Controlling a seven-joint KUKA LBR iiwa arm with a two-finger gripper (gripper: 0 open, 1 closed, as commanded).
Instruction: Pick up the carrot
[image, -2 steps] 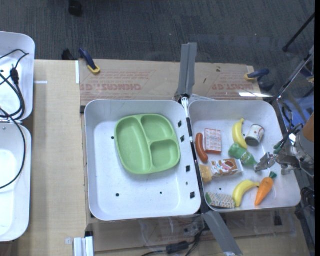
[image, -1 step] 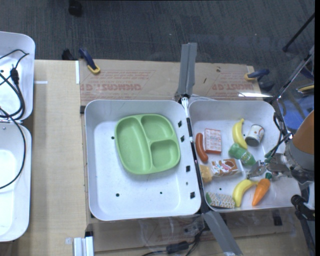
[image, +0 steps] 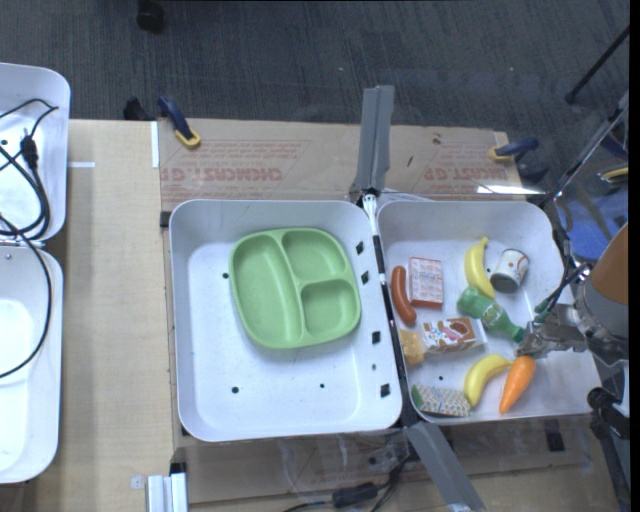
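On the cardboard-topped bench (image: 300, 160), the right bin (image: 560, 400) holds the carrot (image: 516, 384) just beside a banana (image: 484, 377), the gripper (image: 535, 340) poised touching its thick end for grasping, finger state indiscernible.

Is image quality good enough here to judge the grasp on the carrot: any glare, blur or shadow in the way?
Camera view: even, soft light, no hard shadows; mild glare on the white bin walls; carrot sharp and well lit; the gripper right above it is small, dark and slightly soft, so its fingers cannot be read; the tray is crisp.
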